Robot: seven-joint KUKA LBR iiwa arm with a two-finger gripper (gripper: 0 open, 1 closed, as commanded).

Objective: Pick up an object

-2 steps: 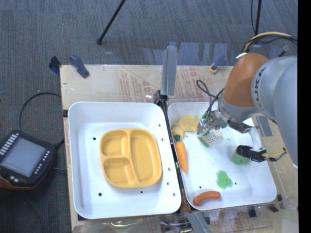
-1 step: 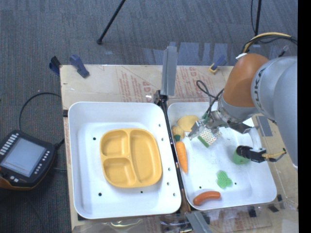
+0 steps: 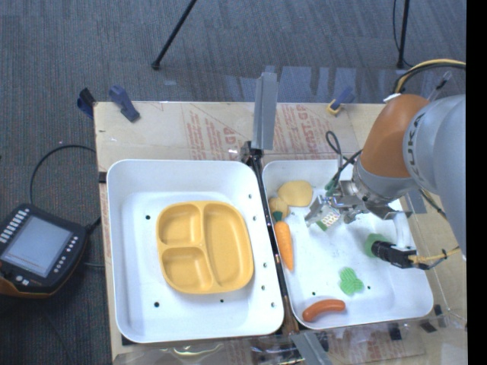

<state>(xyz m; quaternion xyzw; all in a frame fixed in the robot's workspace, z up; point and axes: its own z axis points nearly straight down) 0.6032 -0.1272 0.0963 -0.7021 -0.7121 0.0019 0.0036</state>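
Inside the right bin (image 3: pixel 426 299), several toy foods are seen lying apart from one another: an orange carrot (image 3: pixel 284 246) set lengthwise along the left wall, a pale yellow lump (image 3: pixel 296 192) with a smaller one (image 3: pixel 278 205) just beside it near the upper left corner, a green leafy piece (image 3: pixel 351 280) toward the lower middle, a sausage (image 3: pixel 324 309) near the front edge, and a green round piece (image 3: pixel 376 245) at the right, partly covered by a black fitting. The gripper (image 3: pixel 329 217) is held low over the upper middle of this bin, just right of the yellow lumps; whether it is spread or pressed together cannot be told, and nothing is seen pinched in it. A yellow divided plate (image 3: pixel 204 246) is seen in the left bin (image 3: pixel 125 204). A handheld control pad (image 3: pixel 36 248) is seen on the carpet to the left of the bench
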